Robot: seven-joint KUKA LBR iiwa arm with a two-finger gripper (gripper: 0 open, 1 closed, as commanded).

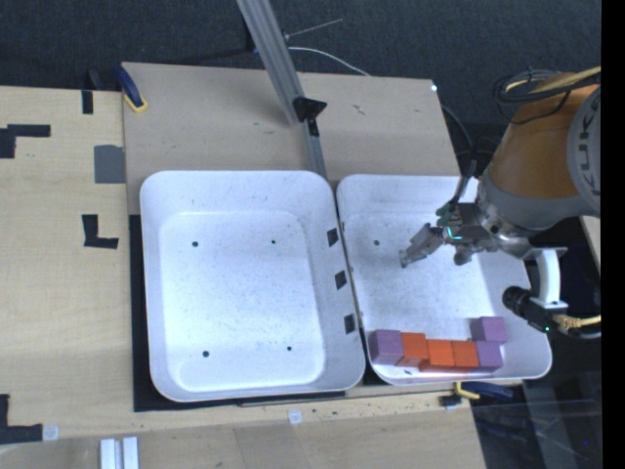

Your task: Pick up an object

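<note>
A: Blocks?
B: Purple and orange blocks (pixel 439 348) in a row along the right bin's (pixel 391 203) near wall.
A: Jaws?
B: Gripper (pixel 418 250) over mid right bin, well apart from blocks; jaws apart or together, can't tell. Nothing held.

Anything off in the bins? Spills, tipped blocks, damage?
Nothing spilled or damaged. The purple and orange blocks are bunched in a row against the near wall of the right bin, which could make them awkward to grasp. The gripper hangs above the bin's middle, away from them.
</note>
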